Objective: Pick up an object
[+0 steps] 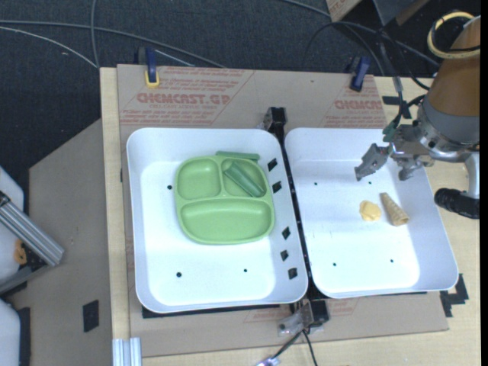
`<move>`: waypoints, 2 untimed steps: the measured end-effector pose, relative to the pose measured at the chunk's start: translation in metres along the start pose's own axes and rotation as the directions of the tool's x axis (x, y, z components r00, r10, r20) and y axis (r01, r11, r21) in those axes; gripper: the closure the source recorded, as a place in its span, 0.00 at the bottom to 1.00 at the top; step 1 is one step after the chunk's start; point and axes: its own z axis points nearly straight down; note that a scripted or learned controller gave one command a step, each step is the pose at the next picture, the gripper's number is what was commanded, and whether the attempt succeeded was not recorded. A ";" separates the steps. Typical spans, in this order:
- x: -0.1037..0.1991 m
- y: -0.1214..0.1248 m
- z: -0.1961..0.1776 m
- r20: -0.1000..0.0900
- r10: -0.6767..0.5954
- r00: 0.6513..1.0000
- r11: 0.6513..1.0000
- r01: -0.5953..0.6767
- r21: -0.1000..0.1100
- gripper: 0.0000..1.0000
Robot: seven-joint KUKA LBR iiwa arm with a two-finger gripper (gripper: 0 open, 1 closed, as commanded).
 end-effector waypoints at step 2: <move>0.002 0.004 0.057 0.001 -0.002 1.000 1.000 0.002 -0.007 0.00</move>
